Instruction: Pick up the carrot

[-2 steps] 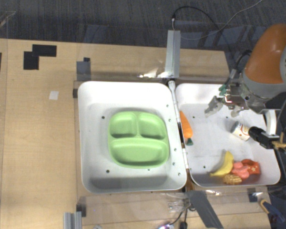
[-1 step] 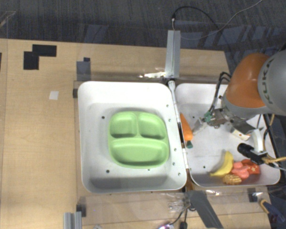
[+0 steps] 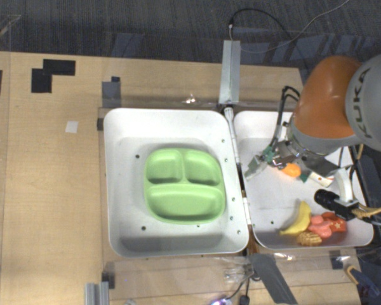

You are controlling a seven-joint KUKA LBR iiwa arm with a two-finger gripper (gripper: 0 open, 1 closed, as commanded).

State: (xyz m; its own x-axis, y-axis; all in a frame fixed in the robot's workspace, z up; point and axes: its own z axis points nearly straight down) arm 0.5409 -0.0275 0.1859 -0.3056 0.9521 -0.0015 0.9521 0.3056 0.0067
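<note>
The carrot (image 3: 293,169) is a small orange piece with a green end, in the upper middle of the right bin (image 3: 267,216). My gripper (image 3: 279,160) hangs directly over it, under the orange band of the arm. The carrot's left part is tucked beneath the gripper body. Whether the carrot is touched or gripped is hidden from this angle.
A yellow banana (image 3: 298,218), a red fruit-like item (image 3: 327,224) and a small brown ridged item (image 3: 310,238) lie near the right bin's front edge. The left bin (image 3: 124,170) holds a green divided plate (image 3: 181,184). A metal bar (image 3: 230,75) runs between the bins at the back.
</note>
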